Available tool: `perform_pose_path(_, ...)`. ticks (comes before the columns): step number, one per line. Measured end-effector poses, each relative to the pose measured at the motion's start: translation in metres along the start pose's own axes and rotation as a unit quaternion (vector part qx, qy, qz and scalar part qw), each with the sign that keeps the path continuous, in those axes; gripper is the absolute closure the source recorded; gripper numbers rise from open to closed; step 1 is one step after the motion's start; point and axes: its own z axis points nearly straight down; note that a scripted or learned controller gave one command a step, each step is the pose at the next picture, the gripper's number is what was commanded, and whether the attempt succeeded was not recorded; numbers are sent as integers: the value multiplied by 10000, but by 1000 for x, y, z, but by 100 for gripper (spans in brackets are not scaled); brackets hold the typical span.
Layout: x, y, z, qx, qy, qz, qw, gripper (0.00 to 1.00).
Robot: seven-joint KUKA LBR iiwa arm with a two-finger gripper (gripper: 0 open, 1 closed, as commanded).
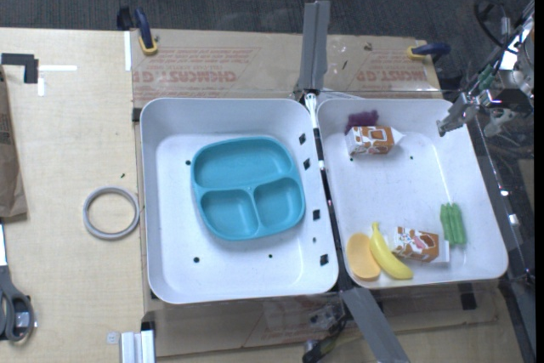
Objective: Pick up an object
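The gripper (450, 121) hangs over the right bin's (425, 183) far right corner, its hold impossible to judge, and a blind descent there might strike the rim, missing the carton (372, 140) to its left.

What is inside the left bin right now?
The left bin holds one blue divided tray, lying flat with three compartments that look bare. Whatever lies beneath the tray is covered.
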Motion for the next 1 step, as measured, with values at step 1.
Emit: perform_pose_path(1,-4,-65,127,8,8,978,9952,0)
